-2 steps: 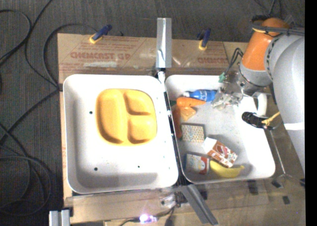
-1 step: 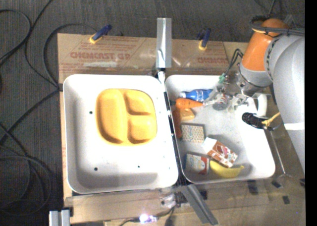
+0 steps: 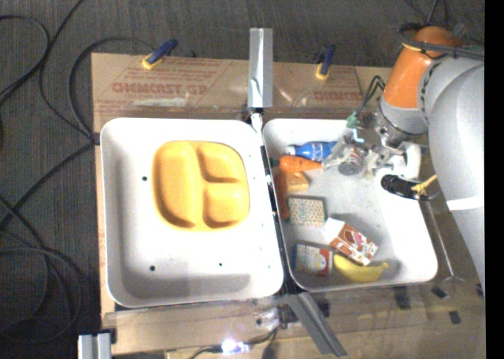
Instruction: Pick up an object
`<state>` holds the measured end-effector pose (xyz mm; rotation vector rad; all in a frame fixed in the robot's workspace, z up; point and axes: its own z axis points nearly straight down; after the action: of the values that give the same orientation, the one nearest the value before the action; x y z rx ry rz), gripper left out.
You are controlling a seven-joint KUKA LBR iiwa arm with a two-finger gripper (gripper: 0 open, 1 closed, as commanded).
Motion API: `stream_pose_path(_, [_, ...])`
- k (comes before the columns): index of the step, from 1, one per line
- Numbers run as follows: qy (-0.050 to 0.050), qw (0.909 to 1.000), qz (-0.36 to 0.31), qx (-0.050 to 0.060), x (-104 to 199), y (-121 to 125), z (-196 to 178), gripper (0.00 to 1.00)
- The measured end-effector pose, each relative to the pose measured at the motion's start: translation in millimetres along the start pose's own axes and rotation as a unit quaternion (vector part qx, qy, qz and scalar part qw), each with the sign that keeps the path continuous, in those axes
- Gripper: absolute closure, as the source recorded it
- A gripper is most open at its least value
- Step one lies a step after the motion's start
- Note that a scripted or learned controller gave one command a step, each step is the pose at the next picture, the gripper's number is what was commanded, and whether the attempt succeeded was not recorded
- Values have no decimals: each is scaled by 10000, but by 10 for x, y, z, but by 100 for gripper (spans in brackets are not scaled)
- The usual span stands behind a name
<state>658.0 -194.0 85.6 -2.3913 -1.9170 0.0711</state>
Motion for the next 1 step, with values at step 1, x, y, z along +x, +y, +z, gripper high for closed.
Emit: stream_pose_path(1, [-45,10000,-13,5,-4,-6,-37,100])
